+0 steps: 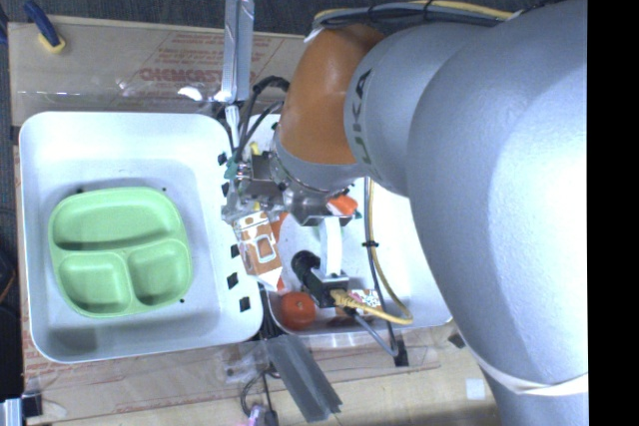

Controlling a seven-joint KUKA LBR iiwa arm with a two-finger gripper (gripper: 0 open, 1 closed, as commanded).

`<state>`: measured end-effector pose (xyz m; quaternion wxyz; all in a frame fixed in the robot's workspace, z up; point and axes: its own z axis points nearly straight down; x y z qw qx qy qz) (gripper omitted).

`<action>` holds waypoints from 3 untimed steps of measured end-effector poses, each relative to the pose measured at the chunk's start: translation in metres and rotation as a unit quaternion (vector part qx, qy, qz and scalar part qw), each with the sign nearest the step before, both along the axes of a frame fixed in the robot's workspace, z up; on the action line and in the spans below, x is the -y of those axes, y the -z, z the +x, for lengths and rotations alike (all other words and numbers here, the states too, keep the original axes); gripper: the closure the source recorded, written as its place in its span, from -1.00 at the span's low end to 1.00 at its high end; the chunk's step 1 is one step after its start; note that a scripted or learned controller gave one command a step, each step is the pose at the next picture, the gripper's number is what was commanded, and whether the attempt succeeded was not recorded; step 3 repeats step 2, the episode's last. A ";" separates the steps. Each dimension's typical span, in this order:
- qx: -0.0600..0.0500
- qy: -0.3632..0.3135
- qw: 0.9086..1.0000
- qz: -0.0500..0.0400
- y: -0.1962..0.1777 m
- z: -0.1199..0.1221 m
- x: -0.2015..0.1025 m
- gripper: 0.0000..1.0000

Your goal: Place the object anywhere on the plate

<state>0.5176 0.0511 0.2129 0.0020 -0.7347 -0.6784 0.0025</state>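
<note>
A green divided plate point(118, 249) lies in the left white bin point(40, 165). My gripper point(262, 232) hangs low over the left edge of the right bin point(424, 299), just right of the wall between the bins. A small orange-and-white piece point(259, 249) shows right under the gripper; whether it is held is unclear. A red round object point(296, 310) rests at the right bin's front, and an orange object point(345, 206) peeks out beside the wrist. The arm hides most of the right bin.
A grey metal bar point(238, 50) stands upright behind the bins. Another grey bar point(305, 379) lies at the front edge of the bench. A blue and yellow clamp point(42, 27) sits at the far left corner.
</note>
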 end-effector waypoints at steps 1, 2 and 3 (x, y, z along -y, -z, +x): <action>0.000 0.018 1.000 0.000 -0.008 0.002 -0.065 1.00; 0.000 0.018 1.000 0.000 -0.008 0.002 -0.064 -1.00; 0.000 0.018 1.000 0.000 -0.008 0.002 -0.064 -1.00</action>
